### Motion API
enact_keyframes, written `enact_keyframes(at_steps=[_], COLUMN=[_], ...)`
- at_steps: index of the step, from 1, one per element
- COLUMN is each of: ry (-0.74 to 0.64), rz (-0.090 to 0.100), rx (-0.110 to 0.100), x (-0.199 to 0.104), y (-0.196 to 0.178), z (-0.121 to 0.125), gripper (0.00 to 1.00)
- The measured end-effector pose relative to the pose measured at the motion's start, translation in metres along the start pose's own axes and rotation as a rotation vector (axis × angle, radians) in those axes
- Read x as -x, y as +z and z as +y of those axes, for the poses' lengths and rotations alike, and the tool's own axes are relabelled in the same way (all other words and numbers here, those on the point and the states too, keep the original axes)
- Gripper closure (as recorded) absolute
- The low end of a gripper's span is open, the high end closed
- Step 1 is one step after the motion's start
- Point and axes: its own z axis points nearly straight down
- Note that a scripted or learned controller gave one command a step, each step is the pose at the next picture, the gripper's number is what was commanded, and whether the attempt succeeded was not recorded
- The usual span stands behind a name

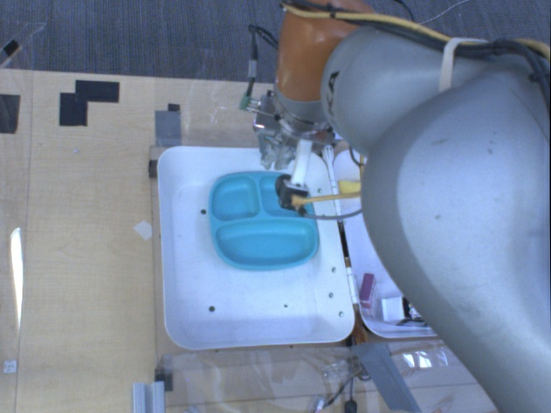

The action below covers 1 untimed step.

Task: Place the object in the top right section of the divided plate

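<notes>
In the left bin (198, 304), roughly mid-floor, you've got the blue divided plate (258, 249) lying flat, w/ two small sections along its far side and one big section along the near side. The top right section (269, 198) is the small one nearest the arm; part of it is covered from your view by robot hardware.

Right over the plate's far edge, you see the hand (277, 153), pointing down, at the boundary between the plate's rim and the bin's bare white floor. You can't tell how far open the hand is, nor whether it's got hold of anything: the angle and blur hide that. You also can't pick out the object meant for the plate w/ any certainty.

The grey arm (448, 188), orange band (303, 50) above the wrist, reaches in from the right and covers most of the right bin (372, 323). In the strip of that bin you can see, a small pink item (368, 289) sits just beside a white boxy item (393, 306), both near the front.

Both bins rest on the pale wood bench (77, 231), w/ black markings (86, 101) at its far left.
</notes>
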Motion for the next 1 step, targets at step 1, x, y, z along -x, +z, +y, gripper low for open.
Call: enact_keyframes(at_steps=[1], ry=[0.000], rz=[0.000], rx=[0.000], x=[-0.0001], y=[-0.0001], z=[0.0000], gripper=[0.00])
